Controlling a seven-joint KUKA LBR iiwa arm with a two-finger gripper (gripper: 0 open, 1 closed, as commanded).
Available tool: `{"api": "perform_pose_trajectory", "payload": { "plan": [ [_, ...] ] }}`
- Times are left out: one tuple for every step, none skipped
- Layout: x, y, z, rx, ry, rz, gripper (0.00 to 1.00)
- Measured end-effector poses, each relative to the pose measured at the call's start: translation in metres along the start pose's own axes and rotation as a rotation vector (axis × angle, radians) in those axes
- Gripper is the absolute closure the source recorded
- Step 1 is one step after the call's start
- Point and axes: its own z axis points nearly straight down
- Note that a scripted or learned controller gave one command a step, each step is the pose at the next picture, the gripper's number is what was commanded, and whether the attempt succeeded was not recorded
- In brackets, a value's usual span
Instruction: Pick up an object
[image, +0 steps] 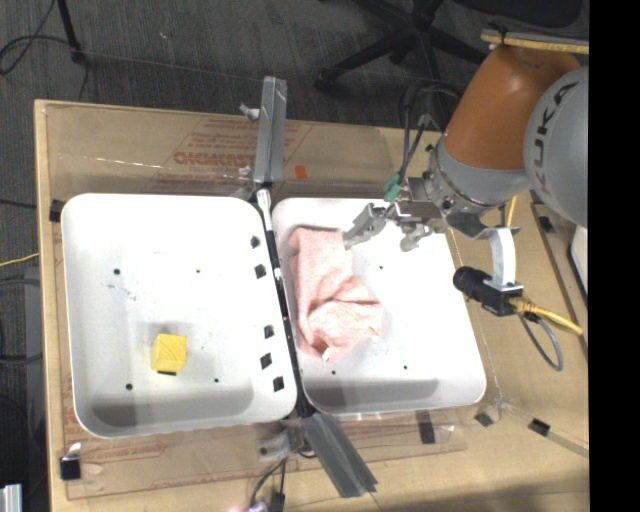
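A crumpled pink cloth (335, 295) lies in the right bin (440, 340), against its left wall. In the left bin (150, 240) a small yellow block (169, 353) rests near the front. My gripper (386, 236) hangs over the back of the right bin, just above and right of the cloth's top edge. Its two fingers (359, 231) are spread open with nothing between them.
A grey divider bar (270, 140) runs between the bins at the back, and a grey bracket (335, 455) juts out at the front. A black and yellow cable fitting (495, 290) hangs from the arm over the right bin's right rim.
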Motion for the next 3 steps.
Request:
{"api": "perform_pose_trajectory", "payload": {
  "plan": [
    [-0.002,0.025,0.127,0.002,0.0,0.121,0.0],
    [-0.012,0.036,0.198,-0.003,0.0,0.108,0.0],
    [-0.004,0.051,0.177,-0.002,0.001,0.069,0.0]
  ]
}}
